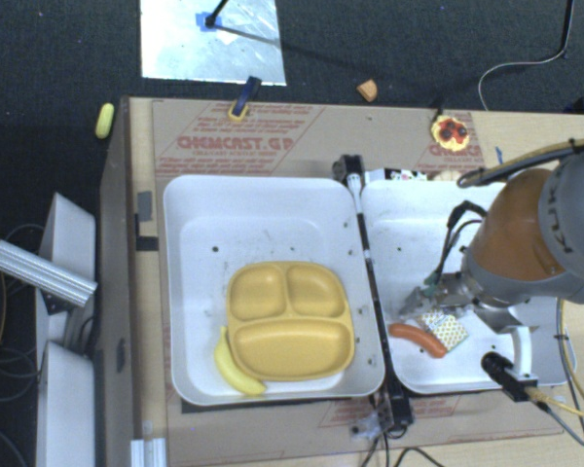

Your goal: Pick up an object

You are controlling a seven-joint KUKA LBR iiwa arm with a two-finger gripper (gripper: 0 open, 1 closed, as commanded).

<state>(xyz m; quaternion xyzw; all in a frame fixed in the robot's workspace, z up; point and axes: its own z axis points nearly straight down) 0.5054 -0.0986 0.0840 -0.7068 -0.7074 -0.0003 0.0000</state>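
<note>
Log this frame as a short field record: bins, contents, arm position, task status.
left bin: yellow divided plate, banana against its lower-left edge
right bin: orange hot dog, patterned item beside it
arm: over the right bin
gripper: low, just above the hot dog
task status: nothing seen held

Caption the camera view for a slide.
Gripper low in the right bin above a sausage; yellow tray and banana left.

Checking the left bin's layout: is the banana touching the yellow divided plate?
Touching: the camera view shows the banana tucked against the plate's lower left rim, no gap showing.
</note>
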